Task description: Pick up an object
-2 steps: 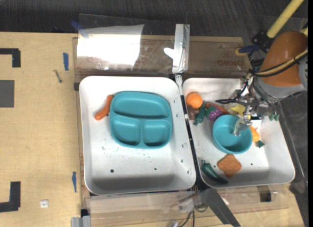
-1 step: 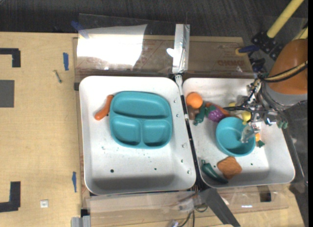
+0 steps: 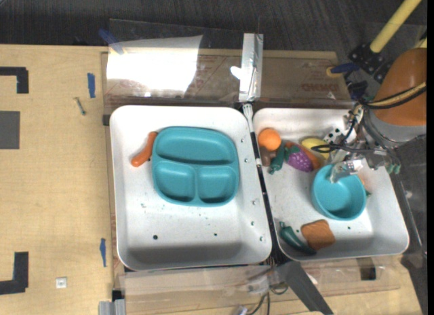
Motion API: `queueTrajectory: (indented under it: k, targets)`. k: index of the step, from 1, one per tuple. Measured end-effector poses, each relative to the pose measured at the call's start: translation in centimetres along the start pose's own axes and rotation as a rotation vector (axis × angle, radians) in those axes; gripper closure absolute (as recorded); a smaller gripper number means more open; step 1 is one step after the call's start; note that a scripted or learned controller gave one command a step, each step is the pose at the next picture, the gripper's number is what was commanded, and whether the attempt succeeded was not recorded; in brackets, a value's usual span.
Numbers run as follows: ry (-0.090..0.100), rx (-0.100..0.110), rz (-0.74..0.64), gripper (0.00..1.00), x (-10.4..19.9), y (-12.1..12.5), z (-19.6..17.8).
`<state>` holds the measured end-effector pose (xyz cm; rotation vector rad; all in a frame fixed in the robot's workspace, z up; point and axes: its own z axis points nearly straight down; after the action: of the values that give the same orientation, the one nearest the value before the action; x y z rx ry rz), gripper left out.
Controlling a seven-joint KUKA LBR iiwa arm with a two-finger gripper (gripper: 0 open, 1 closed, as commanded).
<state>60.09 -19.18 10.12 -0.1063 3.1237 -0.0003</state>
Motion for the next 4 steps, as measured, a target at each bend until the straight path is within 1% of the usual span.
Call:
queueTrajectory:
  k: [1, 2, 3, 4]
  targets:
    - [0.004, 0.000, 0.000, 0.00, 0.1, 0.0, 0.3]
    - [0.006, 0.001, 0.252, 0.00, 2.3, 6.8, 1.1]
    - [0.002, 0.005, 0.365, 0.00, 0.5, 9.1, 1.1]
    - [0.005, 0.004, 0.418, 0.00, -0.6, 9.7, 1.2]
